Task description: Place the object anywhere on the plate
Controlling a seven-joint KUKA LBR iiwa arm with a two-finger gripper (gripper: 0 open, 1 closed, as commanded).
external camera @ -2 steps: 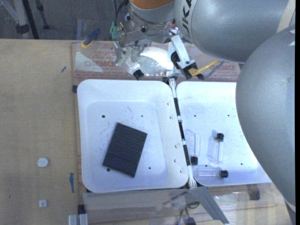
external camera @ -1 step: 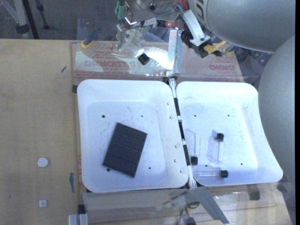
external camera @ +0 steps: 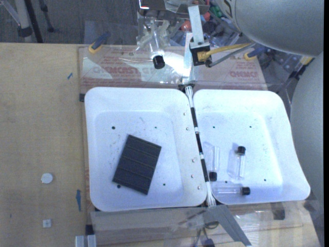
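Vial (external camera: pixel 153 49) with a black cap sits clamped between the fingers of the gripper (external camera: pixel 154 41), high behind both bins. Below, the dark ridged plate (external camera: pixel 137 163) lies tilted in the left bin (external camera: pixel 97 107), bare white floor on every side. Three more vials (external camera: pixel 237 161) cluster in the right bin (external camera: pixel 277 117) near its front edge.
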